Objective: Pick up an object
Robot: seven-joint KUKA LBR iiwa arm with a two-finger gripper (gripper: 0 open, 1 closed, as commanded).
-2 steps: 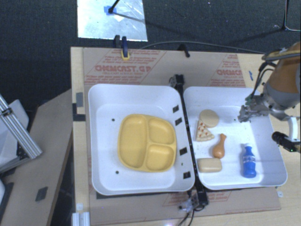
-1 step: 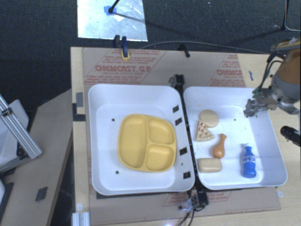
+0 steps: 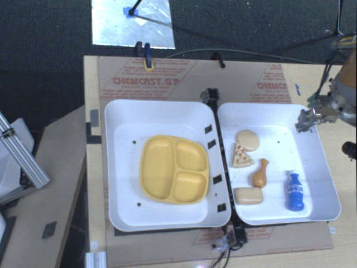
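Observation:
The right bin (image 3: 312,149) holds a round cream cookie (image 3: 247,139), a pizza slice (image 3: 241,156), an orange drumstick (image 3: 260,173), a beige block (image 3: 248,195) and a blue bottle (image 3: 294,191). My gripper (image 3: 305,120) hangs over the bin's far right rim, well away from all of these. The fingers are too small and blurred to read.
A yellow divided plate (image 3: 174,168) lies in the left bin (image 3: 122,127). Black clips sit along the divider (image 3: 218,149) between the bins. A cardboard sheet (image 3: 167,77) lies under both bins, with a foil square (image 3: 133,14) on the dark floor behind.

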